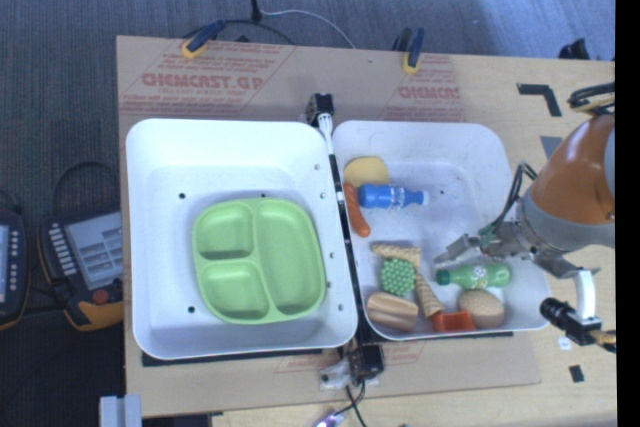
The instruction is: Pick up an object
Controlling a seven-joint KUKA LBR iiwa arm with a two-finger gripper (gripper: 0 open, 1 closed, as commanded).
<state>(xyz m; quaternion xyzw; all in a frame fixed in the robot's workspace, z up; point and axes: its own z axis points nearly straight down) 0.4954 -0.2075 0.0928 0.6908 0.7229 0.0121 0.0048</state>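
Soft focus, bright upper-right daylight.

Arm (pixel 580 190): rounded body, broad orange band over the upper part, grey casing below it, smooth and slightly glossy. A thin dark cable (pixel 519 185) loops off the left side of the casing. Under the grey casing sits the gripper (pixel 478 245), made of dull grey metal parts with thin, angular links; a small green spot shows among them. A dark bracket with a white piece (pixel 573 307) sticks out below the wrist, close to a small yellow tip. Fine detail such as screws or labels is too blurred to read.
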